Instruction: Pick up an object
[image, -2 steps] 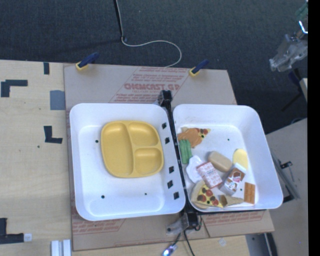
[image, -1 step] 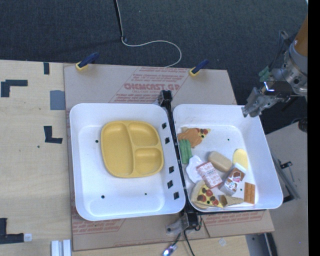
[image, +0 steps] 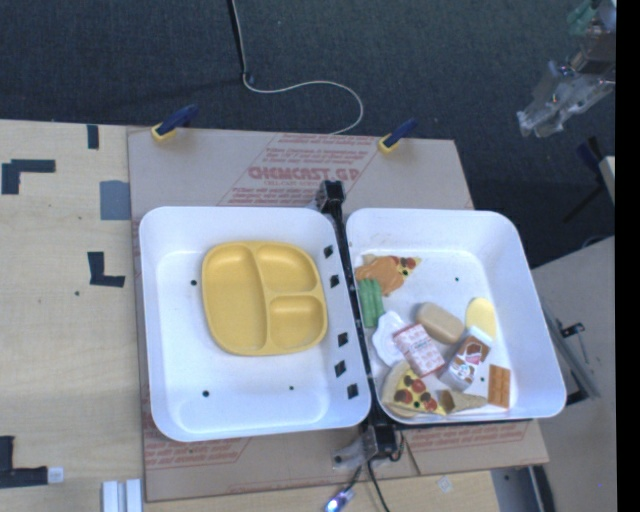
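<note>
While the gripper (image: 560, 100) hangs far up-right of the right bin (image: 520, 250), finger state indiscernible, toy food lies inside that bin: pizza slice (image: 415, 390), bread roll (image: 441, 323), green piece (image: 370, 302).

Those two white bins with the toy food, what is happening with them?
A robot arm is meant to pick up an object. Its claw hangs high at the upper right, away from both bins and holding nothing visible. The right bin holds a jumble of toy food: pizza slices, a green piece, small packets. The left bin holds a yellow divided plate. No pick has begun.
</note>
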